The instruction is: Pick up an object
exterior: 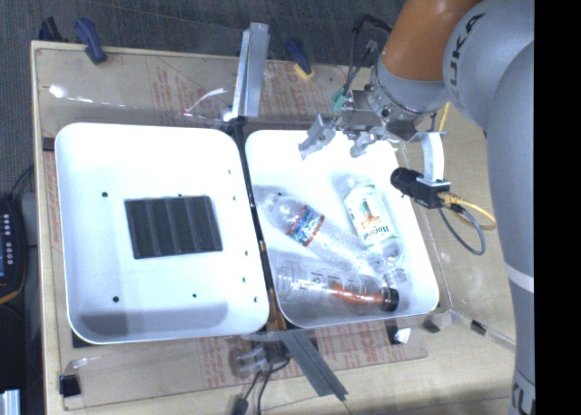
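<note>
Bench (136,363): pale board on dark floor, two white bins side by side, blue clamps at far edge.

Right bin (272,154): holds three clear plastic bottles, all lying flat.

Green bottle (370,218): green and white label, against right wall of right bin, long axis running from far to near, cap end probably toward near corner, but hard to tell.

Blue bottle (292,218): blue and red label, in middle of bin, long axis slanted from far-left to near-right, just beside green bottle but apart from it.

Red bottle (340,291): red label, dark cap, along near wall, long axis across bin from left to right, cap at right end, near foot of green bottle.

Gripper (338,138): above far edge of right bin, two pale fingers spread apart, nothing between them, not touching any bottle.

Key relation: green bottle lies nearest, toward near side and slightly right of gripper; line from gripper to bottle almost along bottle's long axis, so fingers probably need to close across narrow width, left to right.

Other bottles from gripper: blue bottle toward near-left, somewhat farther; red bottle well apart, at opposite wall.

Arm (472,50): comes in from right, orange band above wrist, black cable part hanging over right rim near green bottle.

Left bin (82,159): dark ribbed slab (172,226) in middle, well apart from gripper.

Judgement: approach not yet begun; descent toward green bottle seems shortest move, risk of fingers sliding on smooth round plastic.
</note>
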Robot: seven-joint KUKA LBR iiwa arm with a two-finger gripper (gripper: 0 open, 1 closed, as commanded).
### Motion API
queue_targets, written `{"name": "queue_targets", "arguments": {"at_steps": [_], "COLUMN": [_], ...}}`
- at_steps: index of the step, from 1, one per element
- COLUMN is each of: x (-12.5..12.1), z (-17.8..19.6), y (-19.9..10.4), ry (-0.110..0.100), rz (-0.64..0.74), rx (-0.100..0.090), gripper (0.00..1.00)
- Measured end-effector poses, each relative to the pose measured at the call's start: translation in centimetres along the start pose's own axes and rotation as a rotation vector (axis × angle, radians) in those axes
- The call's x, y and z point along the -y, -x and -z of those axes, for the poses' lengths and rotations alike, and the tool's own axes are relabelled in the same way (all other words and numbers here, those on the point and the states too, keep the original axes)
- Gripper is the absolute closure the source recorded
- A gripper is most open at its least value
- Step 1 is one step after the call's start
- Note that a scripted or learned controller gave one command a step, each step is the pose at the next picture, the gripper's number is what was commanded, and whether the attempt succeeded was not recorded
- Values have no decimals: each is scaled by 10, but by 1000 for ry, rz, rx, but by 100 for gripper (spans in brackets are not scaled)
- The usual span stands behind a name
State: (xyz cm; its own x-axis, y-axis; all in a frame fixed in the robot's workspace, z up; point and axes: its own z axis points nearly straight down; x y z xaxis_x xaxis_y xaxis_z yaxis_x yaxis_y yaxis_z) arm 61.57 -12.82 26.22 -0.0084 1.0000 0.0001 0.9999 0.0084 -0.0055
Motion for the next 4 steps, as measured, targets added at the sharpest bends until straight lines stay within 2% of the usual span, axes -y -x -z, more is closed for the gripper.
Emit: {"name": "queue_targets", "arguments": {"at_steps": [1,2,3,4], "x": [2,51,48,0], "z": [-117,-166,-154,-70], "y": [-5,1,0,-48], "ry": [0,20,27,5], "rz": [54,102,109,171], "rx": [1,1,4,0], "gripper": [0,0,100,100]}}
